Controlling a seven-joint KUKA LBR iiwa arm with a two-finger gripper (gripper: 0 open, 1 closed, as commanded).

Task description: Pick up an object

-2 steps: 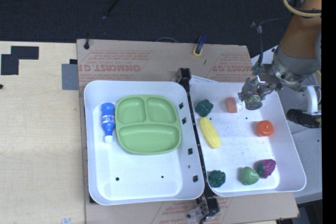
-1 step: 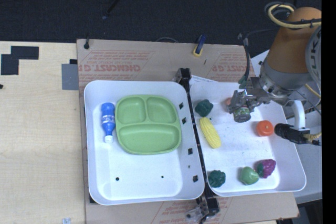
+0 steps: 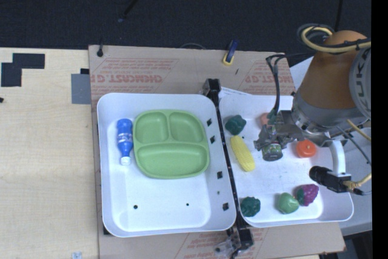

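My gripper (image 3: 270, 147) hangs low over the middle of the right bin (image 3: 273, 182), under the orange-banded wrist. A yellow corn cob (image 3: 242, 153) lies just to its left. An orange-red toy (image 3: 306, 148) sits just to its right, and a dark green vegetable (image 3: 235, 125) lies up and left of it. Part of a pinkish item (image 3: 265, 119) peeks out behind the gripper. Near the bin's front edge lie a dark green piece (image 3: 250, 206), a light green piece (image 3: 287, 203) and a purple piece (image 3: 308, 194).
The left bin (image 3: 121, 203) holds a green divided plate (image 3: 171, 144) and a small blue bottle (image 3: 123, 140) beside it. A black divider (image 3: 222, 154) runs between the bins. A black cable part (image 3: 330, 179) hangs over the right bin's right side.
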